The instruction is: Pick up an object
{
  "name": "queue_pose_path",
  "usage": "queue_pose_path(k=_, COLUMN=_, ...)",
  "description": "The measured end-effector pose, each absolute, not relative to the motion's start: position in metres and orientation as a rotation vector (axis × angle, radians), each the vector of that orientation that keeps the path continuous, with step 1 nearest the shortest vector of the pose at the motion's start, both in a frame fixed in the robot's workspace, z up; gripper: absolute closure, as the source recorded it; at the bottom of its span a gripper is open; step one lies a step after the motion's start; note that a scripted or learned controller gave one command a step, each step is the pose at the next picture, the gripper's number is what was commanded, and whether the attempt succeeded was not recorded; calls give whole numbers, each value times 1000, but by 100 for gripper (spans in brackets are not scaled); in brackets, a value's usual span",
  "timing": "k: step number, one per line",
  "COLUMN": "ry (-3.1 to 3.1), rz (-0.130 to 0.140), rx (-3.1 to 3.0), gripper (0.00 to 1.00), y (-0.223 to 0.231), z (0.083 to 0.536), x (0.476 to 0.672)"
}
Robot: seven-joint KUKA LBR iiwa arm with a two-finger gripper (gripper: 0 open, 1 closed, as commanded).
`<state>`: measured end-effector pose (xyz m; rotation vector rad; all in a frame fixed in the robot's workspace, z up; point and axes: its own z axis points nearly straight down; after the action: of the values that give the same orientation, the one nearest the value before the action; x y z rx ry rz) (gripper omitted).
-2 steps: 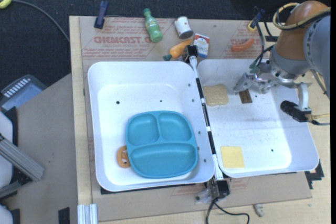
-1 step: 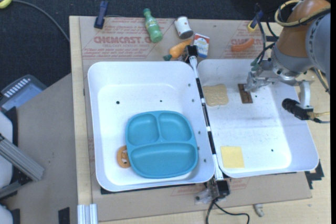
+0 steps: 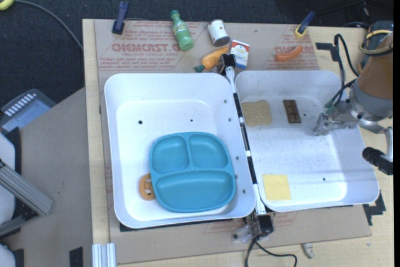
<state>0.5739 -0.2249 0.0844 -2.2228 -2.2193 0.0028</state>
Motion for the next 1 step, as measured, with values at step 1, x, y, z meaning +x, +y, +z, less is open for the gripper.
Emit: queue_pose_path(k=1, ry=-2222, rz=-1, rx=-2219, gripper=100, y=-142, z=184, x=512)
